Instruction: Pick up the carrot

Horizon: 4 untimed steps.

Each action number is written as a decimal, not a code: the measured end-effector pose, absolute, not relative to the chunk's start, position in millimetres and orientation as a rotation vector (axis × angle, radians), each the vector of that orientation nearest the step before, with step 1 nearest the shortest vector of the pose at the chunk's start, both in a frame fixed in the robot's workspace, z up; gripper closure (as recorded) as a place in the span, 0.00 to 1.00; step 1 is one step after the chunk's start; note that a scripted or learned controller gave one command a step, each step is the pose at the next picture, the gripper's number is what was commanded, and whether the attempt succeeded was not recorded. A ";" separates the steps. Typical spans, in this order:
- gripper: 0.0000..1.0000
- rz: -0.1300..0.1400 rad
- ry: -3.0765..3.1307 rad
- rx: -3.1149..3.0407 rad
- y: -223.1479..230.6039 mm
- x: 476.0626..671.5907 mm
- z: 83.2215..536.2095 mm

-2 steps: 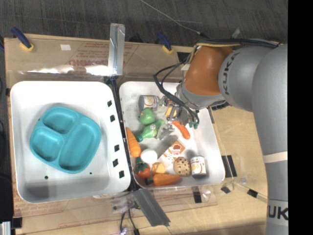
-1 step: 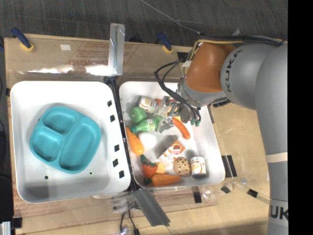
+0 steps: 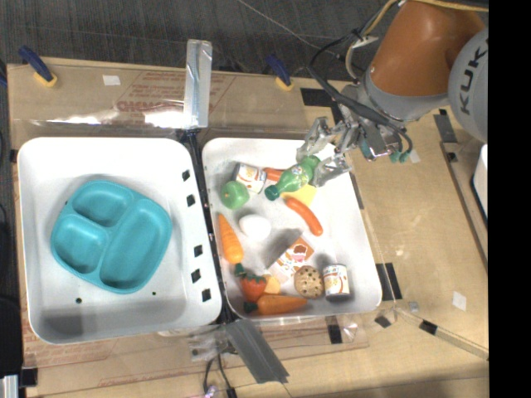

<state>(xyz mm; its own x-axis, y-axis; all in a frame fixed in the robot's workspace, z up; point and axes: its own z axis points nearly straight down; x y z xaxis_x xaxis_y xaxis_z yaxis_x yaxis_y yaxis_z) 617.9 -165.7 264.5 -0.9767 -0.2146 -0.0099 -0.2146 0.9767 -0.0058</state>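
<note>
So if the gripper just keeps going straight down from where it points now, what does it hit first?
Most likely the green bottle: the gripper hangs at its upper end, in the right bin. Depth is hard to judge from this slanted view. The carrot lies well away, by the bin's left wall.

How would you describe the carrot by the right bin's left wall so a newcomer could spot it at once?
Look in the right bin, along its left wall. The carrot lies there, below the green apple and beside the white egg. It is a plain orange cone with a green stub, unlike the reddish sausage.
</note>
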 end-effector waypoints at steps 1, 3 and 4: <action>1.00 -0.002 2.991 -0.947 -158.3 635.1 243.0; 1.00 0.002 2.790 -1.445 -107.4 606.0 225.4; 1.00 0.003 2.825 -1.376 -133.5 639.4 180.5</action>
